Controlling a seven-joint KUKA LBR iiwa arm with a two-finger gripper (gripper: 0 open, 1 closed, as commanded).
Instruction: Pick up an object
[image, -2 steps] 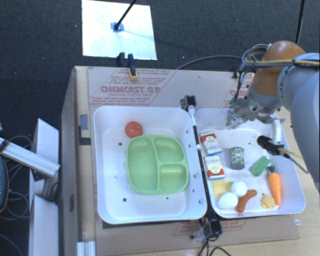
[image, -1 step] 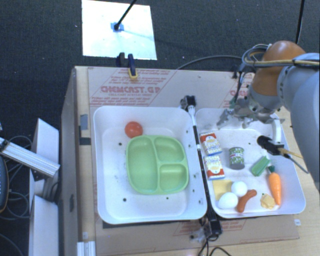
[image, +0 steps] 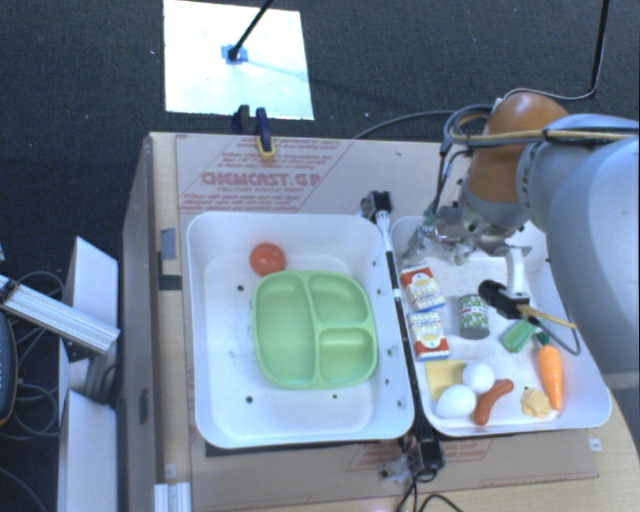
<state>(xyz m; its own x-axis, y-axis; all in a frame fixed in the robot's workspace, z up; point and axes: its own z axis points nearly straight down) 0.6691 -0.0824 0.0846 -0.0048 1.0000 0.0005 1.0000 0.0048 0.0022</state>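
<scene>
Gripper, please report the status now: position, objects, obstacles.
Gripper low at right bin's far end. Nothing seen held. Cartons, can, carrot lie nearby. Green tray, tomato in left bin.

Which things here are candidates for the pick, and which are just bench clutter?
Belongs to the job:
gripper, over the right bin's far end
carrot
sausage
two eggs
small can
two cartons
cheese slice
tomato, in the left bin
green divided tray

Just lying about:
clamp
white sheet on the floor
</scene>
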